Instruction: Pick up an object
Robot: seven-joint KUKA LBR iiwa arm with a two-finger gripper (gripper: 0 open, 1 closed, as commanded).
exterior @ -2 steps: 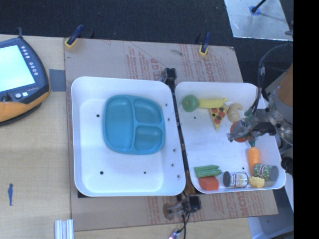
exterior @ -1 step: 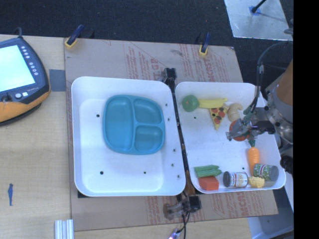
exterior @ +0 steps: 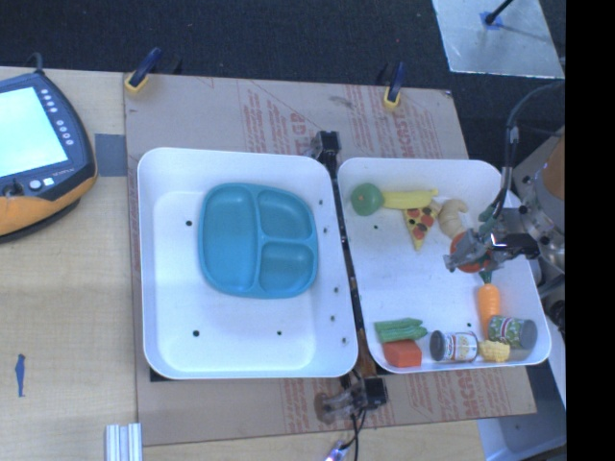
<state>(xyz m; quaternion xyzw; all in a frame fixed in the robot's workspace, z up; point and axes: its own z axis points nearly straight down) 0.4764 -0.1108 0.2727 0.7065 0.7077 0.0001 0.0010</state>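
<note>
Room is lying open across the middle of the right bin, its toys keeping to the far and near walls. Along the far side are sitting a green ball, a banana and a pizza slice; along the near wall, green beans, a red block, two cans and corn. The left bin is holding a blue divided plate. The gripper is hanging low by the right bin's right wall, right over a red toy; whether it is grasping cannot be told. A carrot is lying just beside it, nearer the camera.
</note>
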